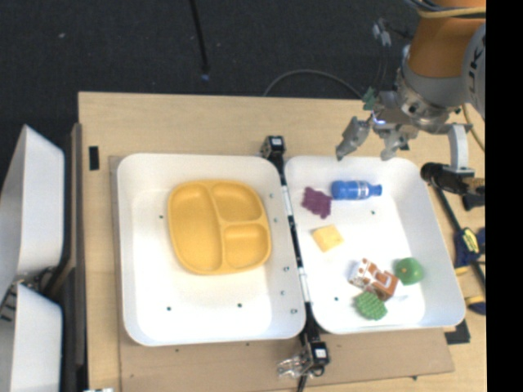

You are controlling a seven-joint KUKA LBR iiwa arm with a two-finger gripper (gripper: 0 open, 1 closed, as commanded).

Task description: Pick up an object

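The right bin (409, 219) holds a blue bottle (355, 190) lying on its side near the back, a purple piece (316, 202) beside it, a yellow block (327, 238) in the middle, and a brown-and-white toy (374, 277), a green ball (408, 270) and a green knobbly piece (371, 305) near the front. My gripper (373, 141) hangs above the bin's back edge, just behind the blue bottle. Its two fingers are spread open with nothing between them.
The left bin (147, 300) carries a yellow divided plate (218, 225). Clamps sit at the seam between the bins (273, 147) and at the front (304, 359). Tools lie on the bench to the right (458, 182). A black cable crosses the back.
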